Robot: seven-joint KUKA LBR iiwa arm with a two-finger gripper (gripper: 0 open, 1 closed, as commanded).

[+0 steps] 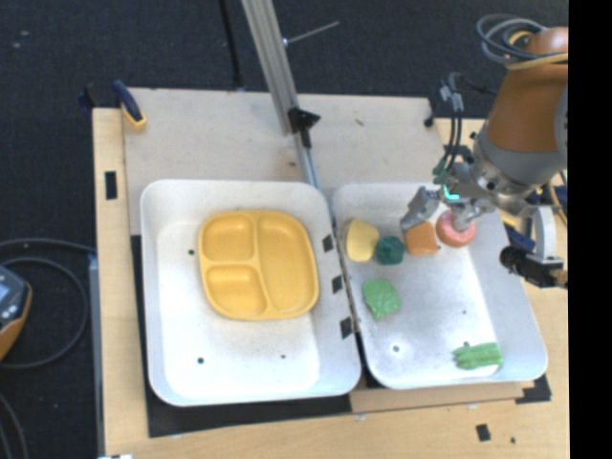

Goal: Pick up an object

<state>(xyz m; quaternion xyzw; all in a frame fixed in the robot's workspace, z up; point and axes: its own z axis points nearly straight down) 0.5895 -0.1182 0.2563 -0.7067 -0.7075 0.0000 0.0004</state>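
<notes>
Here you are hovering the gripper (pixel 442 210) over the orange block (pixel 422 239) in the right bin (pixel 507 304); finger state unclear; descend next.

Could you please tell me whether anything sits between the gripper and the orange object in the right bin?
Nothing visible does. The gripper hangs directly above the orange object, with a pink-red round object touching it on the right.
</notes>
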